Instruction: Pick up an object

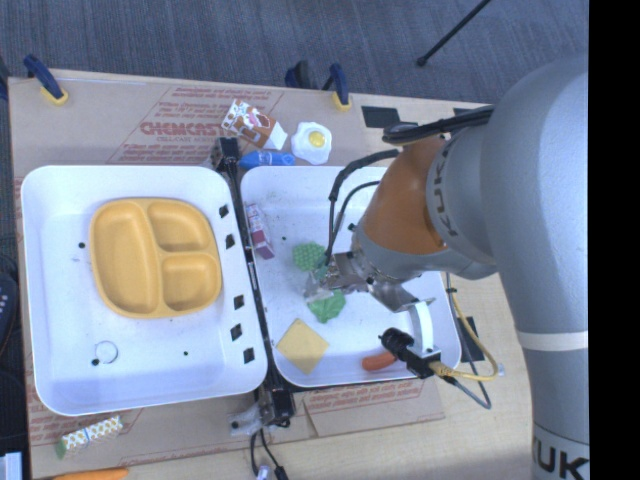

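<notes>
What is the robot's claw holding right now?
Cannot tell. The claw is down among the green pieces in the right bin, and the arm hides any grip.

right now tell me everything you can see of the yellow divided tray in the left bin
The yellow divided tray looks like smooth moulded plastic, rounded in outline, with three compartments: one long one on the view's left, two smaller ones on the right. It lies flat, open side up, on the floor of the left bin, nearer its far wall.
</notes>
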### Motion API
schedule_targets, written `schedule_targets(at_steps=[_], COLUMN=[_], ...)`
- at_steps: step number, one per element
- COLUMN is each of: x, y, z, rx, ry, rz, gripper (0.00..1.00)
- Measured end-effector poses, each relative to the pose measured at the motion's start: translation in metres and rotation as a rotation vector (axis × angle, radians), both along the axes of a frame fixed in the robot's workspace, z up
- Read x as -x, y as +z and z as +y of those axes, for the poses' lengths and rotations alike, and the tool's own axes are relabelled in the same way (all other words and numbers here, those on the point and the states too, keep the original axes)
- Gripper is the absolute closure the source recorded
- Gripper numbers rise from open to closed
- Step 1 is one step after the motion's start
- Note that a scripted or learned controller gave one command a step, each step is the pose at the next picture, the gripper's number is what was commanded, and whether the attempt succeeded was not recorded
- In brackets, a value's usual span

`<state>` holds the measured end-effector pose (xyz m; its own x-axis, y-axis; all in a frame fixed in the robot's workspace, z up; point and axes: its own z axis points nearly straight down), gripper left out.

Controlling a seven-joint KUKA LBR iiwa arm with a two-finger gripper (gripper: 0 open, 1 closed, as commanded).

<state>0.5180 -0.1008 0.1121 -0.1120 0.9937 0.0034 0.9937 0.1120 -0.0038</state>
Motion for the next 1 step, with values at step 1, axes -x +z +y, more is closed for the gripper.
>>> schedule_targets(at_steps=[1], x=[-0.0552], y=[0.0799], z=[0.0114], rx=[0.002], ry=[0.689], rz=[-0.005], gripper=[1.0])
